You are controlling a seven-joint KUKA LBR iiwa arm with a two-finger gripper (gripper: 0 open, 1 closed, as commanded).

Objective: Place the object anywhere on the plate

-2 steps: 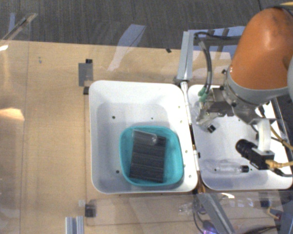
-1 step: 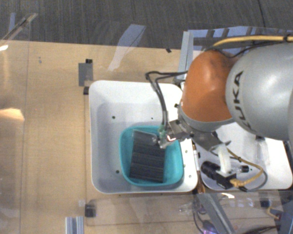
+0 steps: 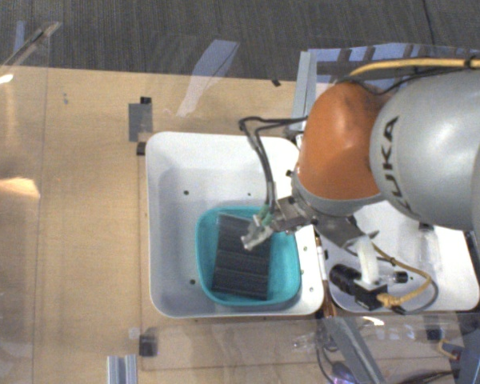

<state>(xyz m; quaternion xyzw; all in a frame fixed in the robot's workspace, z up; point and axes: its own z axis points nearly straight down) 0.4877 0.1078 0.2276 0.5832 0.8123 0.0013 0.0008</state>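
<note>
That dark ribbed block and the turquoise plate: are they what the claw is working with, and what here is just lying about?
Job:
- dark ribbed rectangular block
- turquoise square plate beneath it
- claw

Lying about:
- left white shallow bin holding the plate
- right white bin
- wooden bench

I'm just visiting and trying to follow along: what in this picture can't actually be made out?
- Right bin: mostly covered by the grey and orange arm, so its contents are hidden.
- Claw: small and blurred over the dark object; whether it touches it is unclear.
- Dark object: ridged and rectangular, lying on the teal plate in the left bin; what it is cannot be told.
- Arm: cut off by the right edge.
</note>
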